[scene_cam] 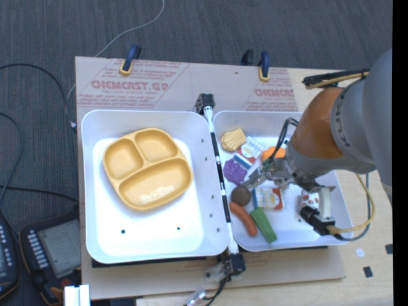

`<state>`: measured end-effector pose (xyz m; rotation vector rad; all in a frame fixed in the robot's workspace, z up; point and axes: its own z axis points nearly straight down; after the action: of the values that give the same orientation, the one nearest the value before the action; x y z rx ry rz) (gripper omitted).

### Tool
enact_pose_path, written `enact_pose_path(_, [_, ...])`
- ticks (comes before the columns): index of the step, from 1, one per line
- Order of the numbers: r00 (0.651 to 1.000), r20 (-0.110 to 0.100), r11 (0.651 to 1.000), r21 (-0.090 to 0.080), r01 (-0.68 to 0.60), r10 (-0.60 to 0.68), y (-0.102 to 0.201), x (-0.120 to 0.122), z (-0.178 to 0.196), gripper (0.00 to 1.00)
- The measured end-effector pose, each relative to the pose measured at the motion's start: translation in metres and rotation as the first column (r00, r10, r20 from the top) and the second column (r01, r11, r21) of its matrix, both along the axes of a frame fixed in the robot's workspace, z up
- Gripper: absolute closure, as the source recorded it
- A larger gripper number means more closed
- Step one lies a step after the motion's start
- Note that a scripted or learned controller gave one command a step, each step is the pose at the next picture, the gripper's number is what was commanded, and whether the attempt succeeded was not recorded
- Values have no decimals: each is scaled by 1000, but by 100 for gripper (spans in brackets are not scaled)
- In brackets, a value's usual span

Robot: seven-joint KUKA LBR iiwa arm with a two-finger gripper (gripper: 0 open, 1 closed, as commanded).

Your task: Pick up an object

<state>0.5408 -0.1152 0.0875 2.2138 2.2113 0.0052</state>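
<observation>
The board (191,85) under the bins reads "CHEMCAST GP" in red, printed twice. The right bin (341,218) holds toy food: a purple piece (234,169), brown ball (241,194), red sausage (243,218), green stick (263,225), yellow waffle (233,138). The gripper (262,174) sits low among them; claw state: cannot tell. The left bin (102,234) holds a yellow divided plate (148,167).

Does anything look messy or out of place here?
Not really. The toy foods in the right bin lie jumbled together, while the yellow divided plate sits slightly askew in the left bin. Nothing looks spilled or broken.
</observation>
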Motion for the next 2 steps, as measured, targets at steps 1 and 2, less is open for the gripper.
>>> enact_pose_path(1, [1000, -2, 1000, 3, 0, 0, 0, 1, 8, 100])
enact_pose_path(2, [1000, -2, 1000, 3, 0, 0, 1, 1, 8, 0])
